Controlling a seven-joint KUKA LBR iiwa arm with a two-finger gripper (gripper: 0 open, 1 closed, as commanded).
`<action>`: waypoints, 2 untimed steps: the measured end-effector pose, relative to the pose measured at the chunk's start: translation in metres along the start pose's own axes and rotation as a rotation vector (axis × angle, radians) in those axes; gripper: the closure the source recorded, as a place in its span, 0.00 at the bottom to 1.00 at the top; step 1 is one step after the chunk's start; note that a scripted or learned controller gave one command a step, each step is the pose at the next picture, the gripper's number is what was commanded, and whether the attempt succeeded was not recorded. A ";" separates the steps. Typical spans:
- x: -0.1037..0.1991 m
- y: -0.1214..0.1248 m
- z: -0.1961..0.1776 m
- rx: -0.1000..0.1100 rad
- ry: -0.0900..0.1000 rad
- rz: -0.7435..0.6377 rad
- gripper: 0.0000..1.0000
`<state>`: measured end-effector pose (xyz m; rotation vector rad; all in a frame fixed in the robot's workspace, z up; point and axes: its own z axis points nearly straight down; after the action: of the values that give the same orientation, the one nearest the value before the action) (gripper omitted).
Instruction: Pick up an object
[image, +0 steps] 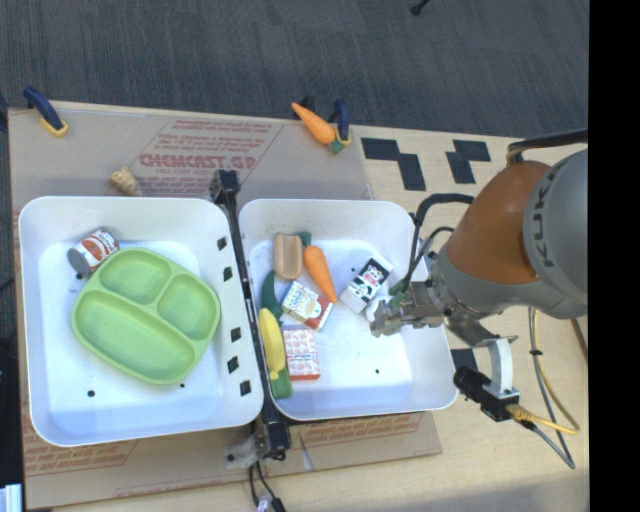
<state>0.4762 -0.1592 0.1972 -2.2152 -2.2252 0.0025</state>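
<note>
The right bin (425, 385) holds several small items. An orange carrot (320, 275) lies beside a tan bread piece (288, 255). A black-and-white carton (366, 284) lies toward the bin's right side. A colourful small box (307, 304), a red-and-white packet (302, 353) and a yellow corn cob (270, 341) lie toward the left wall. My gripper (386, 321) hangs low over the bin's right part, just below and right of the carton. I see nothing held in it.
The left bin (40, 400) holds a green divided plate (147, 313) and a small can (94, 250). A black divider (236, 290) runs between the bins. Behind the bins lie another carrot (318, 125) and a cork (124, 181). The grey-and-orange arm (510, 240) covers the right side.
</note>
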 end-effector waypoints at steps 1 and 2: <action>-0.004 0.000 -0.009 -0.002 0.000 0.001 1.00; -0.010 0.000 -0.011 -0.003 0.000 0.001 1.00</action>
<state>0.4768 -0.1688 0.2077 -2.2174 -2.2258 -0.0004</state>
